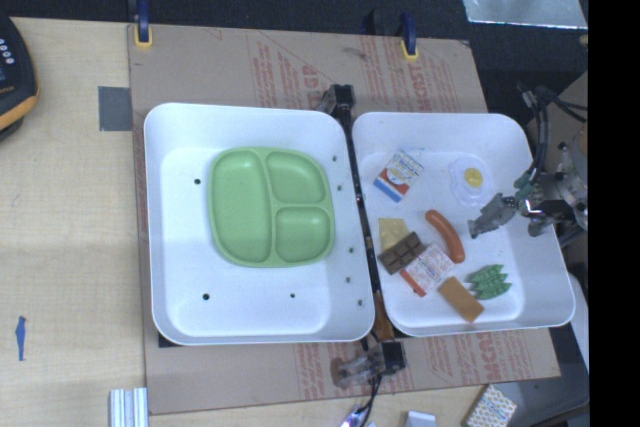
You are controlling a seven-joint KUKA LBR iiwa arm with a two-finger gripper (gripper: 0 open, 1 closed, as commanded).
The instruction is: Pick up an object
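Toy food in the right bin (540, 310) — we judge it light and easy to lose.
Nearest us lie the tan block (461, 298) and green pod (489, 281), then the sausage (445, 235) mid-bin, well apart from the claw (492, 215), which hovers at the right rim, pinching nothing; whether it is spread we cannot tell. The sausage looks stiff, smooth, likely slippery — we would grip across its middle. Farthest, the fried egg (470, 180) lies too flat.

Arm (560, 195) cut off at right edge; small packet (400, 173) print too small to read.
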